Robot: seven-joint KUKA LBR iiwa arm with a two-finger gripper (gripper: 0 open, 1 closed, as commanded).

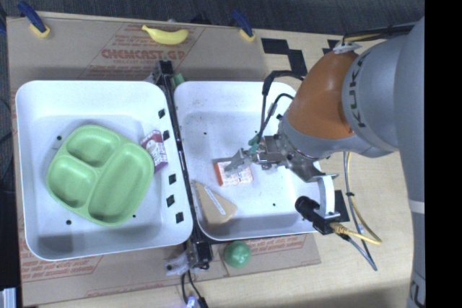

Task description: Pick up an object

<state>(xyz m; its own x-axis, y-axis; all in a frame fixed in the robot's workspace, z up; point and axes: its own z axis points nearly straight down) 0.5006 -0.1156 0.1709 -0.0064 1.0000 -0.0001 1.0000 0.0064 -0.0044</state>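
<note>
Dark carpet lies beyond a pale desk (375,256) carrying two shallow white bins side by side. From the right, a grey arm (375,97) with an orange band reaches over the right bin (216,101). The left bin (36,155) holds a green divided plate (97,173) and a small wrapped packet (154,148). In the right bin, the pincer (242,161) sits low over a small orange-and-white card box (232,174); whether it grips is unclear. The box looks light, stiff and thin, best pinched across its short sides. A tan wedge (215,204) lies nearby.

arm (375,97) | cut off right | hides right bin (216,94) corner
</note>
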